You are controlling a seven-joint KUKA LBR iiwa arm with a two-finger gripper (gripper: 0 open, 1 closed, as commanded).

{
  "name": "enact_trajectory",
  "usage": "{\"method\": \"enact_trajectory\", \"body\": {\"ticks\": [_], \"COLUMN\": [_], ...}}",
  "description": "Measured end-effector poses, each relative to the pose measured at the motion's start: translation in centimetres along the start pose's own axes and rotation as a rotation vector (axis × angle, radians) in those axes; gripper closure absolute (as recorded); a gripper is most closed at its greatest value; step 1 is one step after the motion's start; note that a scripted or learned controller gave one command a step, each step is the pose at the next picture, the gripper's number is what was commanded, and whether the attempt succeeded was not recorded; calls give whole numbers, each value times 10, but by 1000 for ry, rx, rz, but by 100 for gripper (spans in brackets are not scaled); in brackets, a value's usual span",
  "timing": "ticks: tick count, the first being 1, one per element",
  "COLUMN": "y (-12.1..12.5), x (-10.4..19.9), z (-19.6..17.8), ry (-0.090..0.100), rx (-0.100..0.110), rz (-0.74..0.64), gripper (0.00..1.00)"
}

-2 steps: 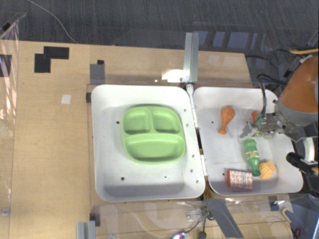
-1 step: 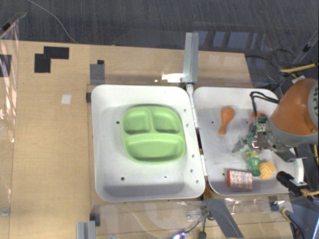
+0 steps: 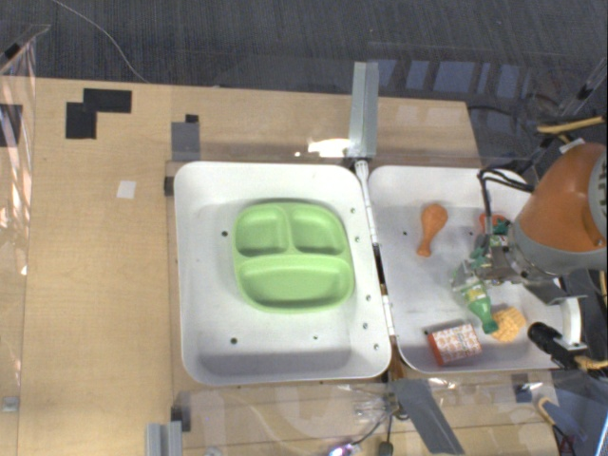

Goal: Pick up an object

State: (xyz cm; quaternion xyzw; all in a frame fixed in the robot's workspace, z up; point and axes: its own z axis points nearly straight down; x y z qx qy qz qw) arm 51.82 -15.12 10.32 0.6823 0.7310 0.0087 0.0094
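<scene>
1. Nearest the camera, a red-and-white can [image 3: 453, 343] lies on its side at 6 o'clock in the right bin [image 3: 418, 255].
2. Just past it, at 5 o'clock, a yellow corn piece [image 3: 510, 325] touches a green bottle [image 3: 480, 307].
3. The claw [image 3: 486, 266] hangs over the bottle's upper end; its opening cannot be told.
4. A chicken drumstick [image 3: 431, 227] lies well apart, at 11 o'clock.
5. In the left bin [image 3: 204, 255], a green divided plate [image 3: 291, 256] sits centred on the surface [image 3: 85, 274].
</scene>
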Motion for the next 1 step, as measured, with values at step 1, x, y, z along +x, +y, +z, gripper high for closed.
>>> {"method": "enact_trajectory", "body": {"ticks": [1], "y": [63], "x": [70], "z": [-108], "ry": [0], "rx": [23], "rz": [117], "gripper": [100]}}
